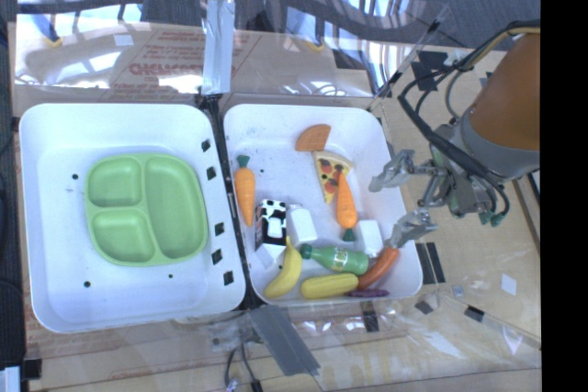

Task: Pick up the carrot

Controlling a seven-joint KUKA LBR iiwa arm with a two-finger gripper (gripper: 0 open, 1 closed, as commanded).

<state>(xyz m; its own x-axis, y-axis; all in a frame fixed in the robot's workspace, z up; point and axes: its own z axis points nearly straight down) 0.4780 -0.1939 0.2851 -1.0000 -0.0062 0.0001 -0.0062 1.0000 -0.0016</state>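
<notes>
Nearest the camera, along the front wall of the right-hand shallow white plastic bin (397,162), lie a yellow toy banana (286,272), a stubby yellow vegetable piece (328,285), a green toy bottle (336,259) and a reddish-orange toy carrot with a dark tip (381,266) leaning into the bin's right front corner. Just beyond that corner the two-finger metal gripper (404,198) hangs over the bin's right rim, its jaws spread wide with nothing between them; the lower finger ends close above the corner carrot. Farther in, a second orange carrot (345,202) lies beside a pizza-slice toy (329,170), and a third with a green top (244,191) rests against the left wall. The pick is not yet made: every carrot sits in the bin. Descent, closing and lifting remain, most likely on the corner carrot.
</notes>
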